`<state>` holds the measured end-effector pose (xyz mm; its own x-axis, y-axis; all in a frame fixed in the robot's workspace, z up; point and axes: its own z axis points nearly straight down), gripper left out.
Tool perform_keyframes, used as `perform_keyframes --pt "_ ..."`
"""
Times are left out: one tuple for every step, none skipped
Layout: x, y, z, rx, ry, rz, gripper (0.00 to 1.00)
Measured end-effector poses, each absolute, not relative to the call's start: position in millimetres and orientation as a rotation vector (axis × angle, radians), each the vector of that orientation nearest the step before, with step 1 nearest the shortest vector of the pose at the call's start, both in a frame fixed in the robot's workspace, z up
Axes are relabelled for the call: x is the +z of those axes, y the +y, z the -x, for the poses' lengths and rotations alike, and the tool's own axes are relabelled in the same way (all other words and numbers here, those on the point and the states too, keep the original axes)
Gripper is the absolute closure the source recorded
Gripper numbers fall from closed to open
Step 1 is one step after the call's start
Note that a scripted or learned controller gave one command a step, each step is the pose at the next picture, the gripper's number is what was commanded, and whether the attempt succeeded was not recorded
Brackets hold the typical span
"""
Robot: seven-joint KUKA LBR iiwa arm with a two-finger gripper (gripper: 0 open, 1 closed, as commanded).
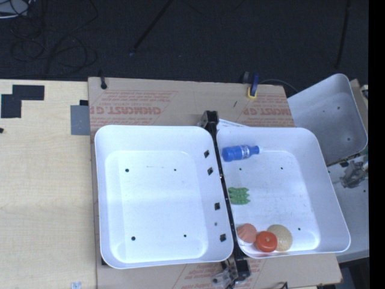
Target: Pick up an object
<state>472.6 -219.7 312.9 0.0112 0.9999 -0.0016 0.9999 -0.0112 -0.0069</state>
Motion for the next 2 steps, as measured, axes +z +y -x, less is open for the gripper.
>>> perform_keyframes --pt "369 -214 -476.2 -0.002 -2.226 2.223 1.00" --pt "411 -214 -476.2 -0.001 -2.226 2.222 1.00"
